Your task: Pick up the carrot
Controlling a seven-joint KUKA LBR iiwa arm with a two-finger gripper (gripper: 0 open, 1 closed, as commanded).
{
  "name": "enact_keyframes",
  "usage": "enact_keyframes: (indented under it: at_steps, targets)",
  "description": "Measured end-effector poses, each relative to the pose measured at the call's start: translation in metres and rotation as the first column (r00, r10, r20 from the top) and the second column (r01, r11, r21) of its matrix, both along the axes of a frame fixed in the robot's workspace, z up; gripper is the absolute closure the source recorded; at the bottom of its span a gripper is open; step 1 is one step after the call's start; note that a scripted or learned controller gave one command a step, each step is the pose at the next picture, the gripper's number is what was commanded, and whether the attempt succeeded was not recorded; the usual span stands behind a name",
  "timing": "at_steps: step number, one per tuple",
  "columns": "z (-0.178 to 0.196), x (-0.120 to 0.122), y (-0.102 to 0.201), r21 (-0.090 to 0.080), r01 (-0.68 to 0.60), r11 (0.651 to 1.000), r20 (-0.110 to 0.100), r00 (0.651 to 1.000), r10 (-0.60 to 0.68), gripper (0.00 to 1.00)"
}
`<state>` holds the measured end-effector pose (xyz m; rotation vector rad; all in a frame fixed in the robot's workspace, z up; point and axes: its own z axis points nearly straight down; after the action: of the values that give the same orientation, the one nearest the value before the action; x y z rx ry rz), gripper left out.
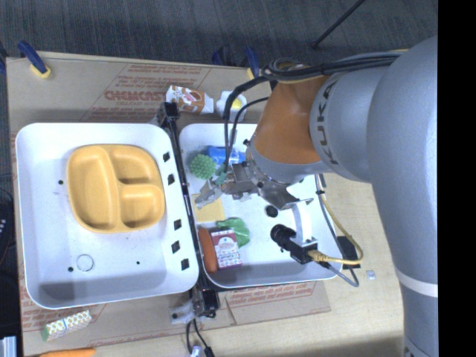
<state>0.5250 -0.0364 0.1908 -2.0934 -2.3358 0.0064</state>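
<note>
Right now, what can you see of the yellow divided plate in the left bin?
The yellow divided plate looks like matte plastic, rounded, with one large compartment and two smaller ones, all bare. It lies flat and upright in the upper middle of the left bin, resting on its floor. The gripper is over the right bin.

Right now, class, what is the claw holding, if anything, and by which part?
Nothing can be seen in its grip. The claw hangs over the right bin, beside the green toy, with no carrot in its grip.
</note>
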Motion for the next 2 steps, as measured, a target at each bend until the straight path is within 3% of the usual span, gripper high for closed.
enact_keyframes:
  at_steps: [1, 2]
  targets:
    - [0.0006, 0.0084, 0.0139, -0.001, 0.135, 0.991, 0.004, 0.991, -0.135, 0.00]
    - [0.0006, 0.0084, 0.0138, -0.001, 0.136, 0.991, 0.004, 0.991, -0.136, 0.00]
